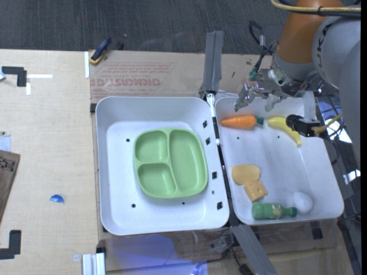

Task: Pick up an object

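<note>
Poised at the far edge of the right bin [321, 171], the tool [259, 96] with fingers spread apart and nothing between them, just above the carrot [238, 121] and beside the banana [285, 126]. Further toward the near edge: a yellow chip-like piece [245, 173], an orange block [256, 191], a green bottle [273, 211] and a white ball [302, 200]; in the left bin [109, 171], a green divided plate [171, 162]. Likely risk: carrot lying close to the bin wall, so possibly striking the rim on descent, or pushing the round carrot aside instead of closing around it.
</note>
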